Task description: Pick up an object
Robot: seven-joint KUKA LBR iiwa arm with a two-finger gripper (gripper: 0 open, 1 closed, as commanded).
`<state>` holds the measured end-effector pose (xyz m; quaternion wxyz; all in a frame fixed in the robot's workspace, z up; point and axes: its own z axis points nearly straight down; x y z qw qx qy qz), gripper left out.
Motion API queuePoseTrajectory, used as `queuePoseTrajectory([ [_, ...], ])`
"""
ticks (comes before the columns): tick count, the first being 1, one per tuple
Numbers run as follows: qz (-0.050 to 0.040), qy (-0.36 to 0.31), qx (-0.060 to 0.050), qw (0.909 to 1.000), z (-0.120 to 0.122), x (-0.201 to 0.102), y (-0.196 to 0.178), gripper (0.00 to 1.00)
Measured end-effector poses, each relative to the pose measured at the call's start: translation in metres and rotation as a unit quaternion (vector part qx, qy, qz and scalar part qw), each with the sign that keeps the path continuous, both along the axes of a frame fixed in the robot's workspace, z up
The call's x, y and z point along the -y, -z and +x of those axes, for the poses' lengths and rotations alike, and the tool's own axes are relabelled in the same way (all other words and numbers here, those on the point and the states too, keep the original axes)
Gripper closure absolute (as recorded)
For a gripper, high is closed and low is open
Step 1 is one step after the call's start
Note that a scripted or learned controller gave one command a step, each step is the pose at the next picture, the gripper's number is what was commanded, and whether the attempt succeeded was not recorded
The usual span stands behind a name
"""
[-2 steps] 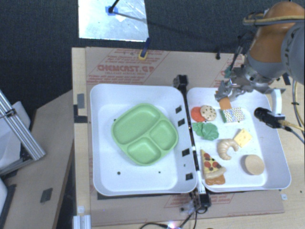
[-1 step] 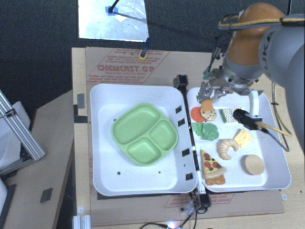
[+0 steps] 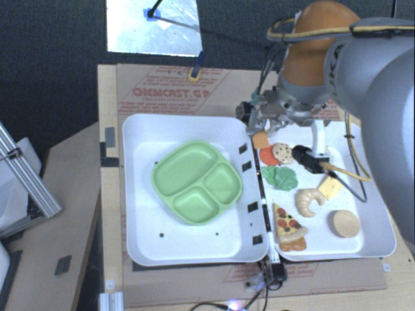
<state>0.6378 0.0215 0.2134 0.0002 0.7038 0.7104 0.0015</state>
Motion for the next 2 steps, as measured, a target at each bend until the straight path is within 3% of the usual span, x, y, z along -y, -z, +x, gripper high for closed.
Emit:
queuePoseTrajectory([
  [1,0.0006,0.000,0.001,1.0000,0.004,-0.052,-0.017,1.00],
  [2,-0.0001,0.001,0.000,1.0000,0.007,-0.086,-0.017,1.00],
])
